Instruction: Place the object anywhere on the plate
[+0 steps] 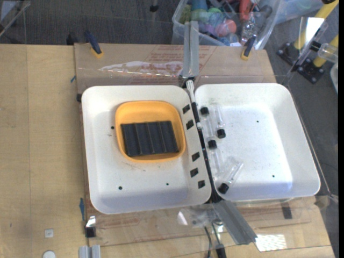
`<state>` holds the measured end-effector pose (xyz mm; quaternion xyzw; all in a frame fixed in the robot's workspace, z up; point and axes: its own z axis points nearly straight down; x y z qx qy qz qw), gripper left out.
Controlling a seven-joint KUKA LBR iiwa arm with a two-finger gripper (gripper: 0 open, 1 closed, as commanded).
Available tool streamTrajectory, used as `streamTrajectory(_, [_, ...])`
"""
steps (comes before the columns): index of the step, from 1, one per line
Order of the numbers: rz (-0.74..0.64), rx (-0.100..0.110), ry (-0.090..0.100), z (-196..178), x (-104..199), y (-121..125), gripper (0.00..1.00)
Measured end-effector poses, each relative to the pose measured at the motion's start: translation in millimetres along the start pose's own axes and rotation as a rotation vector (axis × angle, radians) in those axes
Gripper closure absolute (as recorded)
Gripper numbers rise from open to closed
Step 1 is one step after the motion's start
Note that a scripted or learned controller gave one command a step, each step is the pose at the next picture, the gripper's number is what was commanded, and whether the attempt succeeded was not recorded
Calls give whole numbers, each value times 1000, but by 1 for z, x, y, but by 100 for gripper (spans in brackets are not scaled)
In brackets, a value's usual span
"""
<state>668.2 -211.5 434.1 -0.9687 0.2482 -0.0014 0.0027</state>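
One dark ribbed block (149, 138) lies flat in the orange plate (123, 115), which sits in the left bin (97, 181), so by the look of it the object is already where the task wants it. The block fills most of the plate's floor and reaches close to its near rim; a nudge from that side could, I judge, tip it over the edge or drag the plate with it. No gripper can be made out over either bin, so its state cannot be told.

Several clear plastic vials with black caps (217, 133) lie along the left wall of the right bin (279, 144), well apart from the plate. Beyond the far edge, a clear tub of coloured toys (226, 7) stands clear of the work.
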Motion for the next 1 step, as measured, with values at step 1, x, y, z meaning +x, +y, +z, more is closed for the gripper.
streamTrajectory(1, [-307, 0, -2, 0, 4, 7, 100])
